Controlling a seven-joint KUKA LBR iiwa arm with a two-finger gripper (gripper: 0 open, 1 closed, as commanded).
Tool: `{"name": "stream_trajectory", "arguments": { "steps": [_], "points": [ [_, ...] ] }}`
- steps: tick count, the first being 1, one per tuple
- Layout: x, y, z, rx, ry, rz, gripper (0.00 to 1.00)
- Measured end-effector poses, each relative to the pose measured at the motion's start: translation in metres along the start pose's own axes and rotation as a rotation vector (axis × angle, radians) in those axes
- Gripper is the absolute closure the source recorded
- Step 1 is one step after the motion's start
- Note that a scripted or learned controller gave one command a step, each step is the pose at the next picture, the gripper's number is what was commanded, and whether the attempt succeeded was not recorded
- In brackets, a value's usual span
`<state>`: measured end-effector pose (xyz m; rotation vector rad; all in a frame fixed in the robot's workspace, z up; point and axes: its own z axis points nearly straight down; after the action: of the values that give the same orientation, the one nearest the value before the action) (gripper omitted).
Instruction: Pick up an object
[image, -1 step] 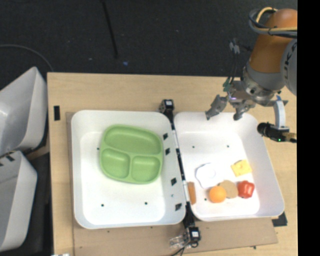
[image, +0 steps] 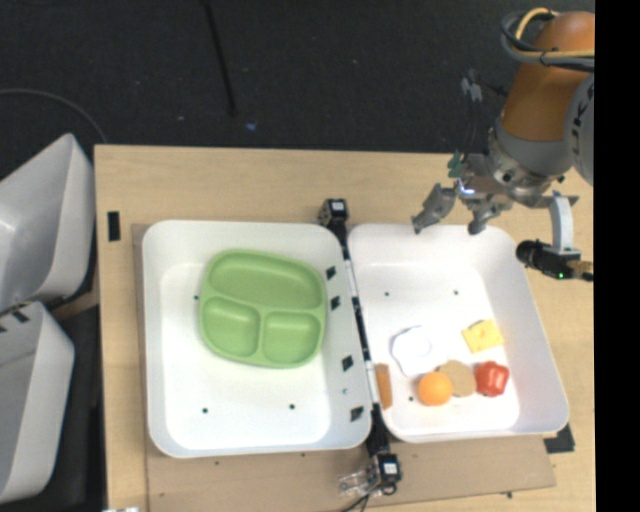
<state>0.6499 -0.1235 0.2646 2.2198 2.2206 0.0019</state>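
You see the two-finger metal claw (image: 453, 211) at the upper right, hanging over the far rim of the right-hand shallow white bin (image: 520, 290). Its two grey fingers are spread apart, one pointing toward the left at the bin's back edge and the other just to its right, and nothing sits between them. Above the claw, the grey arm with its orange band (image: 545, 95) rises toward the top right corner.

The things you could pick up all lie well apart from the claw, clustered at the near end of that same bin. Closest to the claw is a small yellow wedge-shaped block (image: 482, 335), near the bin's right wall. Left of it and a little nearer to you lies a flat white rounded piece (image: 411, 347). Below these, in a row, you find a round orange ball-like fruit (image: 434, 389), a tan disc-shaped item (image: 460, 376) touching it on its right, and a red pepper-shaped toy (image: 491, 378) just beside the disc. A slim orange-brown stick (image: 383, 385) lies against the bin's left wall, beside the orange fruit.

The left-hand shallow white bin (image: 175, 400) holds a light green plastic divided plate (image: 264, 307) with three compartments, resting toward its far half. Both bins sit on a tan wooden bench (image: 250, 180).
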Motion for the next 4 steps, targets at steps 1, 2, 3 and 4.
{"name": "stream_trajectory", "arguments": {
  "steps": [1,2,3,4],
  "points": [
    [0.003,-0.008,0.046,0.005,-0.001,0.001,0.0],
    [0.007,-0.006,0.09,0.005,-0.001,-0.001,0.0],
    [0.004,-0.008,0.133,0.006,-0.001,0.004,0.0],
    [0.003,-0.006,0.118,-0.002,-0.002,0.006,1.0]
  ]
}}
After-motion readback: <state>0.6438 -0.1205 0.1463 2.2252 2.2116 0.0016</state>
